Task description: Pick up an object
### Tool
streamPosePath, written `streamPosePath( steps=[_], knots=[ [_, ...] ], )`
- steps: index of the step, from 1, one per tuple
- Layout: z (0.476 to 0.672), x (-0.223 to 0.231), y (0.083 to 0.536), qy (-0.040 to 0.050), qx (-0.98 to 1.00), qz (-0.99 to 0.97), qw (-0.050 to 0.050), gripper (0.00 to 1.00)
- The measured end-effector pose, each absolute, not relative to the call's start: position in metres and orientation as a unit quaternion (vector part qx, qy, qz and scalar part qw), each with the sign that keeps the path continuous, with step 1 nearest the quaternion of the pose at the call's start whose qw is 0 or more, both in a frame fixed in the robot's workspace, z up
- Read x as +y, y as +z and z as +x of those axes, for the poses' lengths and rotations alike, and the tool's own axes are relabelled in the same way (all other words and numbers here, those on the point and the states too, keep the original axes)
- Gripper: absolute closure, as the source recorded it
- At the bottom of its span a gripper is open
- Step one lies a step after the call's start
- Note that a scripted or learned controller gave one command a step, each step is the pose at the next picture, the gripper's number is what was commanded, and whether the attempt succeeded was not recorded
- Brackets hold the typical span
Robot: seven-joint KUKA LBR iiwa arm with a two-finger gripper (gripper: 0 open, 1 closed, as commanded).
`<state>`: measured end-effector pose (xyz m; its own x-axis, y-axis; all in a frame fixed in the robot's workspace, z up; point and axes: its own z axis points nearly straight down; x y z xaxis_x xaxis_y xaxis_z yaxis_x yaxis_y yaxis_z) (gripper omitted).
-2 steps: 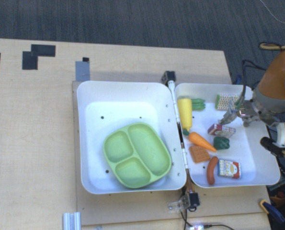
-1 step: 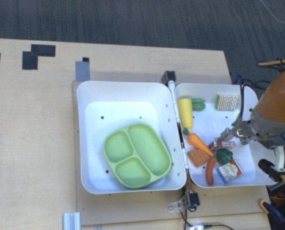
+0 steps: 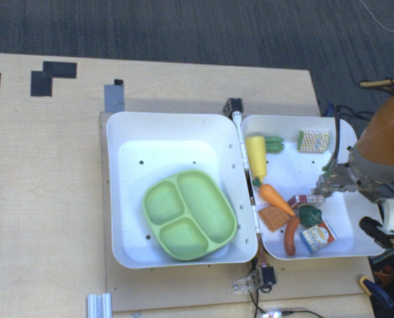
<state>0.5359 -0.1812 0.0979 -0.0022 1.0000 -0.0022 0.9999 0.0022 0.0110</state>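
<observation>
Currently the gripper (image 3: pixel 321 192) sits low over the right bin (image 3: pixel 286 132), at the right of the frame, with the arm (image 3: pixel 385 144) coming in from the frame's right edge. Whether it is open or closed cannot be told from this slant; nothing can be seen held in it.

Candidate objects cluster in the lower half of that bin. A dark green piece (image 3: pixel 310 213) lies just below the tool tip, toward the bottom of the frame, nearest of all. A small boxed item (image 3: pixel 316 236) lies further down, at lower right of the bin. A carrot (image 3: pixel 276 198) lies to the left of the tip, long axis running upper left to lower right. A sausage (image 3: pixel 291 235) lies down-left, axis roughly up-down in frame. An orange cracker (image 3: pixel 273 217) sits between carrot and sausage, touching or nearly so.

Judgement: the shortest move is a small shift toward frame bottom onto the green piece. Crowding there is a risk; neighbours are close on both sides.

The left bin (image 3: pixel 127 177) carries a green divided plate (image 3: pixel 189 213), well apart from the tool.
</observation>
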Motion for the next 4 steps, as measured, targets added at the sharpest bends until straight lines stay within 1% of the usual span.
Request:
streamPosePath(
  steps=[1, 2, 3, 4],
  knots=[
    [0.536, -0.181, 0.098, 0.0031, 0.708, 0.706, 0.005, 0.00],
    [0.537, -0.181, 0.109, 0.0042, 0.708, 0.706, 0.006, 1.00],
    [0.537, -0.181, 0.109, 0.0041, 0.708, 0.706, 0.006, 0.00],
    [0.489, -0.141, 0.087, 0.0023, 0.707, 0.708, 0.004, 0.00]
  ],
)
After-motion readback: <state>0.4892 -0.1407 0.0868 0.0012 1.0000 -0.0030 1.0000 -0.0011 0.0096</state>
